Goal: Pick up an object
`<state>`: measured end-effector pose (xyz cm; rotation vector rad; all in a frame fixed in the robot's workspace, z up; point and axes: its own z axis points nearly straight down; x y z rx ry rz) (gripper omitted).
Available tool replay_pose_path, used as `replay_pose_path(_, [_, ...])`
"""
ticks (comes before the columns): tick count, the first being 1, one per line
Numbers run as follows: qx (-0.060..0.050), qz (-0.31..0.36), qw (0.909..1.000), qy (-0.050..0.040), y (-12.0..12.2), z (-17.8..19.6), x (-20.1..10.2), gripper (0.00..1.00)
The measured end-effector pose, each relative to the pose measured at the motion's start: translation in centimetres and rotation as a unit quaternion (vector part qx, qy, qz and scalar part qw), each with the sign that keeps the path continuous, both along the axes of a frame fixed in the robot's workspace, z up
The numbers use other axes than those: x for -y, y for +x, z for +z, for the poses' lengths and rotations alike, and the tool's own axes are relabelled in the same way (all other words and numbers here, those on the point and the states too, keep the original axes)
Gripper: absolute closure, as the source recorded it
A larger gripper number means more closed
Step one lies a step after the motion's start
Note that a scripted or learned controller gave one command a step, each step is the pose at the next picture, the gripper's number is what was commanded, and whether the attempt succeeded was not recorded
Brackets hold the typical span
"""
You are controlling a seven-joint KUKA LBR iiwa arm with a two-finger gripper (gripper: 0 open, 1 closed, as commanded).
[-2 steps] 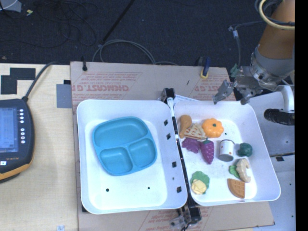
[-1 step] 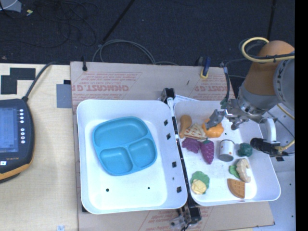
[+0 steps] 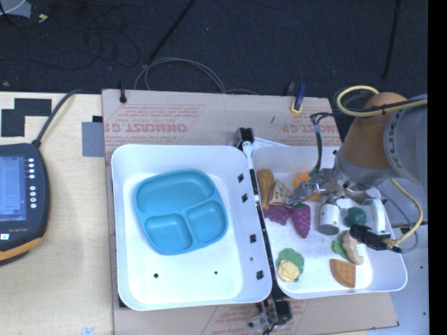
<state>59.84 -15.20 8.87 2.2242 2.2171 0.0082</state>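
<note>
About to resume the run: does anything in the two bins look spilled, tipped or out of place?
Nothing stands out. The blue divided tray lies flat in the left bin. The toy food, including purple grapes and a bread slice, sits loose inside the right bin, where the arm reaches.

This was a robotics lab bench. A grey industrial arm [image 3: 391,145] reached over 2 white bins [image 3: 126,187] set on a cardboard sheet [image 3: 174,121], a teach pendant [image 3: 17,194] lay on the bench at the left, and loose cables [image 3: 105,26] ran across the dark floor behind.
</note>
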Motion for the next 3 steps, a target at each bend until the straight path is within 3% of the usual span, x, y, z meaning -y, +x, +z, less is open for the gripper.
replay_pose_path(1, [0.001,0.003,1.0000,-0.0041,4.9,0.3,-2.6,0.00])
replay_pose_path(2, [0.000,0.001,1.0000,-0.0024,4.7,1.3,-2.5,1.00])
replay_pose_path(3, [-0.001,0.004,1.0000,-0.0001,1.2,10.4,-9.6,1.00])
